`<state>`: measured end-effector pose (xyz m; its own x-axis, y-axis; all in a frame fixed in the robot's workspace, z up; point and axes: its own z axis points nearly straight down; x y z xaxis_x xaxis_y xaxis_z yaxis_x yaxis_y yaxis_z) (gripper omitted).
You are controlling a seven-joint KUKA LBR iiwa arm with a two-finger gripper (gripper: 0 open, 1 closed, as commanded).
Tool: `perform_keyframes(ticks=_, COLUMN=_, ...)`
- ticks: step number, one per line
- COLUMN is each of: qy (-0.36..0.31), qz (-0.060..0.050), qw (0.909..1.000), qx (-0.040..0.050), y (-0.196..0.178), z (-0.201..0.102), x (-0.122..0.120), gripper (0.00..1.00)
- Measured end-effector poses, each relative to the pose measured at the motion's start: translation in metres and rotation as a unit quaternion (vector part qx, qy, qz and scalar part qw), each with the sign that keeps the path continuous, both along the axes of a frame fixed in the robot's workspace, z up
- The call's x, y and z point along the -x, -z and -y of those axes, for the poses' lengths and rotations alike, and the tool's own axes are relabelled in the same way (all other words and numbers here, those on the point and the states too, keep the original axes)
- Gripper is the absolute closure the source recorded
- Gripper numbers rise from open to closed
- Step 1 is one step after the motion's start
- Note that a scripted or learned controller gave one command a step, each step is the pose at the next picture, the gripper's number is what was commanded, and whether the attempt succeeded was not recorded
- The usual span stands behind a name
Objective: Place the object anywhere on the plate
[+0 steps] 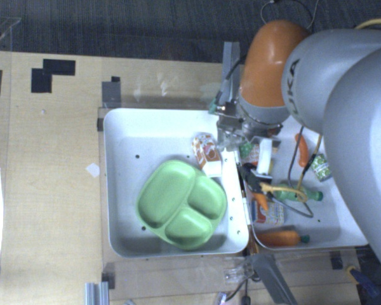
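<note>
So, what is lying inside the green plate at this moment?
The green plate shows three bare compartments with nothing in them. A small packaged object sits just beyond its upper edge, on the left bin floor. The plate hides whatever is beneath it.

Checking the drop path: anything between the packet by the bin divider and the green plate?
Nothing visible does. The small packet sits in the left bin just above the green plate, near its upper right rim, with bare bin floor between them. The gripper is right beside the packet, at the divider.
</note>
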<state>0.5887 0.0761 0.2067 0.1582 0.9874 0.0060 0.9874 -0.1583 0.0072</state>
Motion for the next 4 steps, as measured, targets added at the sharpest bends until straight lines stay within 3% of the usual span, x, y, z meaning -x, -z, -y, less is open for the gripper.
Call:
perform_keyframes(ticks=1, qy=-0.068, qz=-0.002, qw=0.9977, qx=0.0019, y=-0.006, z=-0.020, x=0.077, gripper=1.00)
perform_keyframes(ticks=2, qy=-0.067, qz=-0.002, qw=0.9977, qx=0.0020, y=-0.006, z=-0.020, x=0.077, gripper=0.00)
perform_keyframes(ticks=3, qy=-0.067, qz=0.000, qw=0.9978, qx=0.0013, y=-0.017, z=-0.020, x=0.076, gripper=1.00)
perform_keyframes(ticks=4, qy=-0.067, qz=-0.001, qw=0.9978, qx=0.0013, y=-0.017, z=-0.020, x=0.076, gripper=0.00)
